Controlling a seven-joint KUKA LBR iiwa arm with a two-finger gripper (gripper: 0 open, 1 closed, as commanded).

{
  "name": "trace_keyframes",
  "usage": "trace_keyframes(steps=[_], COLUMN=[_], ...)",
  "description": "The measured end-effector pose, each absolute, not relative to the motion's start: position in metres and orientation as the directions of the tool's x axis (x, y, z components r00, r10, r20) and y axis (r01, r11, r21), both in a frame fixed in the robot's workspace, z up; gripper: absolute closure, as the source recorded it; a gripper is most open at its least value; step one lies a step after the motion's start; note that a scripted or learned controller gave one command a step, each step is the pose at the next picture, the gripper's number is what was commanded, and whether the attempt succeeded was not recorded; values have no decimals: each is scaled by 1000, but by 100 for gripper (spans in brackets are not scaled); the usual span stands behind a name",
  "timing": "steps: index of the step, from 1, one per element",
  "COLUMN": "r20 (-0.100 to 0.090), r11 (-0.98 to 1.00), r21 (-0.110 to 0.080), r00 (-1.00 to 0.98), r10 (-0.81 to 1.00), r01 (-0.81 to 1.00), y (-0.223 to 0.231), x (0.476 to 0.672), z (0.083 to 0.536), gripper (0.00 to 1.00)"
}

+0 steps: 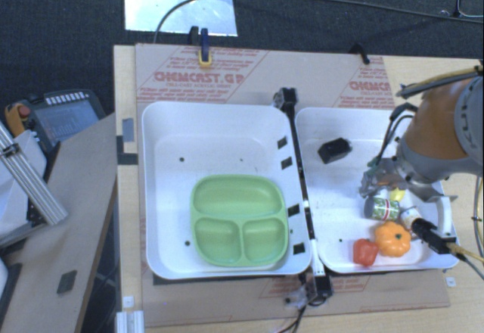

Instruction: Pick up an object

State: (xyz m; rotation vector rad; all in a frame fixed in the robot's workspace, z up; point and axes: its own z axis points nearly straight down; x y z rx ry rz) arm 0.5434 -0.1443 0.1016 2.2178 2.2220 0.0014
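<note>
My gripper (373, 183) is low in the right bin (333, 121), at its right side. Directly under and beside it lies a small green and white can (383, 209), with a bit of a yellow thing (398, 194) next to it. An orange pumpkin-like toy (392, 239) and a red pepper-like toy (364, 251) sit near the bin's front wall. A black object (333, 149) lies apart, toward the back of the bin. The arm's wrist hides how the gripper meets the can.
The left bin (174, 127) holds a green divided plate (240, 219) toward its front. A black divider strip (296, 172) runs between the two bins. A grey side table (68, 195) stands at the left.
</note>
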Motion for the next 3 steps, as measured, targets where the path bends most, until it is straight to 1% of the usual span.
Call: trace_keyframes(steps=[1,3], r20=[-1,-2], r11=[4,5], r21=[6,8], r00=[-4,-5], r10=[1000,1000], r01=[1000,1000], y=[-139,-140], x=[545,549], z=[164,267], gripper=[100,100])
